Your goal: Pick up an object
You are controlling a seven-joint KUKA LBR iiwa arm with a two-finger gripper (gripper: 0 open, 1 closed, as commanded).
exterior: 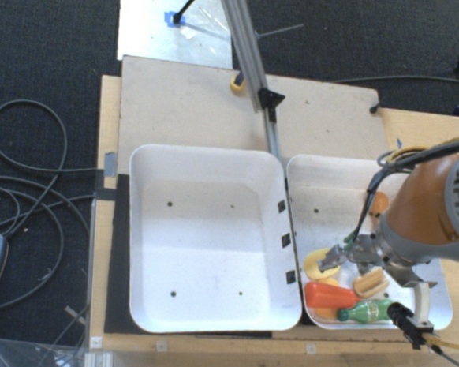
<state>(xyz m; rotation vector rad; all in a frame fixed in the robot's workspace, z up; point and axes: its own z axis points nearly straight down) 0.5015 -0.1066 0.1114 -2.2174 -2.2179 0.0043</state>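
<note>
Right bin (324,186) holds a green bottle (366,311), red-orange carrot (330,295), bun (370,284) and yellow piece (315,265). End effector (336,257) is over them; can't tell its opening. Left bin (144,212) on worktop (188,104); dark carpet (50,46).

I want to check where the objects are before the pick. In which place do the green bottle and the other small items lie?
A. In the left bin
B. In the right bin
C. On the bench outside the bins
B: the green bottle lies in the right bin, beside the other items.
</note>
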